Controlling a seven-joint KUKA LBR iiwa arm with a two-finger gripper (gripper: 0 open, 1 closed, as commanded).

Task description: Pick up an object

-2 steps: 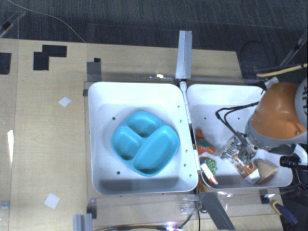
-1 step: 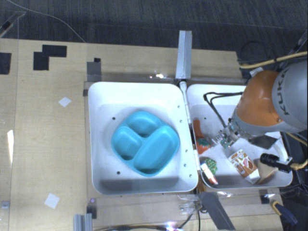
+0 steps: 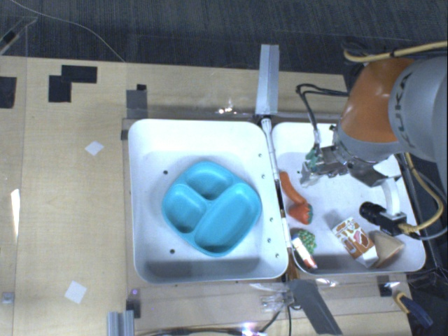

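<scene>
My gripper [image 3: 313,168] hangs over the upper middle of the right bin [image 3: 297,135], its tip pointing left. Just below and left of it lies an orange carrot-shaped toy [image 3: 294,196] along the bin's left wall, apart from the gripper. A green-and-white toy [image 3: 304,243] sits at the bin's front left. A small printed carton [image 3: 352,236] and a tan cone-shaped piece [image 3: 389,248] rest at the front right, under the arm's wrist. Nothing shows between the gripper's tips.
The left bin [image 3: 150,152] holds a blue divided plate [image 3: 211,207] in its middle. A metal divider rail [image 3: 267,82] runs between the bins at the back. The grey and orange arm [image 3: 392,110] covers the right bin's far right side.
</scene>
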